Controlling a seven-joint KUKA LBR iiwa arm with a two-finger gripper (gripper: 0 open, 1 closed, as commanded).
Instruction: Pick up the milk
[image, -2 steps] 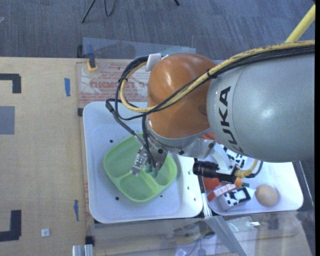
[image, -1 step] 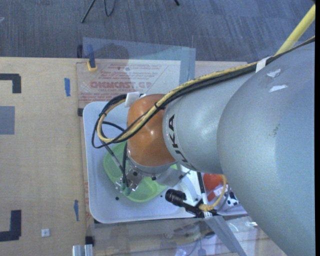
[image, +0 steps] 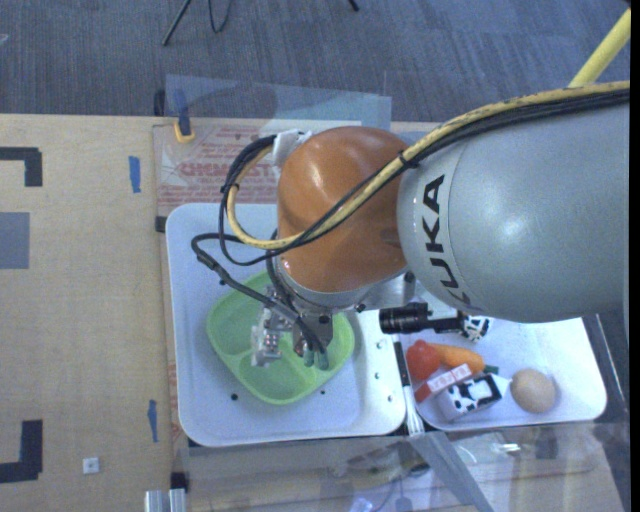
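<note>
Arm (image: 500, 200) is reaching in from the right, its grey body and orange band (image: 340, 210) covering much of the bench. Gripper (image: 292, 347) is hanging over the left bin (image: 195, 300), right above a green bowl (image: 235, 345) sitting in that bin. Fingers (image: 266, 345) are pointing down into the bowl with a gap showing between them, so they are looking parted; nothing is sitting between them. Whether the tips are touching the bowl floor, can't tell.

Milk (image: 470, 393), a small white carton with black patches, is lying in the right bin (image: 590, 385), well apart from the gripper. It is sitting just below a red item (image: 425, 360) and an orange carrot (image: 462, 355), seemingly touching both. A brown egg (image: 534, 390) is lying just right of the milk. Yellow and black cables (image: 250, 215) are looping off the wrist over the left bin.
</note>
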